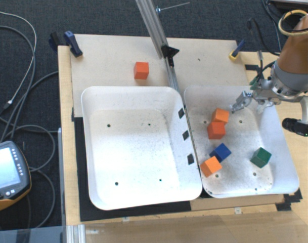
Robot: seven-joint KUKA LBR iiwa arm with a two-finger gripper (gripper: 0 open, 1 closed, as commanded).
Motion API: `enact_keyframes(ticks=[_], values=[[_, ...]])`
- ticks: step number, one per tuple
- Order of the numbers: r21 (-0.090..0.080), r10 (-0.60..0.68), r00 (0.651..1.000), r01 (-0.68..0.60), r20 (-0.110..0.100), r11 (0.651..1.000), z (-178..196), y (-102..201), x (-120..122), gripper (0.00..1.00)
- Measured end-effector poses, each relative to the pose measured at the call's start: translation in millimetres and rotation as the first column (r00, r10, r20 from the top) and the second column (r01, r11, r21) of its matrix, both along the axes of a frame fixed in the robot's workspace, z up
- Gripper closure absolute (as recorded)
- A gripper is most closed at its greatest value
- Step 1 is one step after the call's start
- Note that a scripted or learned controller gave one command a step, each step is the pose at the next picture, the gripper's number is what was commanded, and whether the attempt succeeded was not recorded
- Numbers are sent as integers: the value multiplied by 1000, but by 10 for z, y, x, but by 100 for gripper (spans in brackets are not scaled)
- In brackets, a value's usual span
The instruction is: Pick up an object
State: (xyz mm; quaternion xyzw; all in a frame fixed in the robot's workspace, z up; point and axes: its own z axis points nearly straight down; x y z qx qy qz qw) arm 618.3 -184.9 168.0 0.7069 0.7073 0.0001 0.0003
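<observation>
My gripper (243, 101) hangs over the right bin (275, 181), fingers apart on nothing; nearest, an orange cube (220, 116) sits cornerwise, touching a red cube (216, 130); no long axis on either; my wrist is cut off at right

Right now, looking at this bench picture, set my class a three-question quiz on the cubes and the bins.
1. True or false: the green cube lies in the right bin.
2. How many cubes lie in the right bin?
3. Where does the lone orange cube sit? A) in the left bin B) on the board behind the left bin C) in the hand

Key: 1 true; 2 five; 3 B
</observation>
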Motion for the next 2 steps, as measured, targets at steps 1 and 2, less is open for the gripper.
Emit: enact_keyframes(ticks=[1, 2], values=[[-1, 1, 1000, -1, 4, 1000, 117, 1, 11, 100], [-1, 1, 1000, -1, 3, 1000, 109, 1, 8, 0]])
